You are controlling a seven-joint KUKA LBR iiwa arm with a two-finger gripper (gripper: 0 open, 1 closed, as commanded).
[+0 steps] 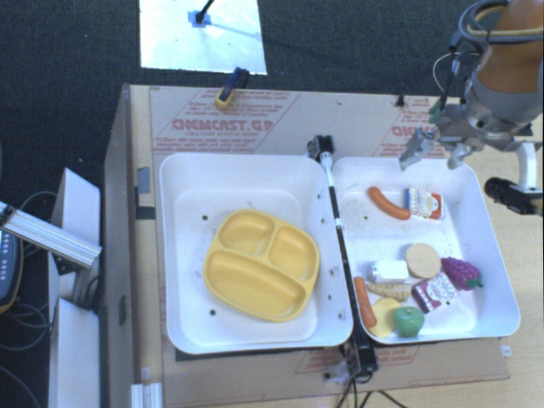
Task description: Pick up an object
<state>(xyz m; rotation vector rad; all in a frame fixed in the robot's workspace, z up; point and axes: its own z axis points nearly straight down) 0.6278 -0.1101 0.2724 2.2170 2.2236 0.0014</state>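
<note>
Nearest the camera, along the lower rim of the right bin (501, 313), sit a green apple (409, 321) and a carrot (365, 302), both untouched. Largest of all are the two white bins: the left bin (183, 228) carries a yellow divided plate (261, 264) at its centre, while the right one holds every candidate for picking. Going down in size there: a red-and-white packet (435, 293) and purple grapes (461, 272) at about four o'clock, a round tan biscuit (422, 260) just left of the grapes, a white block (390, 270) near the middle, a small carton (424, 203) at twelve o'clock, and a sausage (388, 203) just beside it at eleven.

From the bin's one o'clock corner the gripper (439, 150) hangs over the far rim, fingers spread apart with nothing between them. My judgement: no object has been lifted yet; approach, descent, closing and raising all remain, and the carton and sausage lie closest beneath it.
</note>
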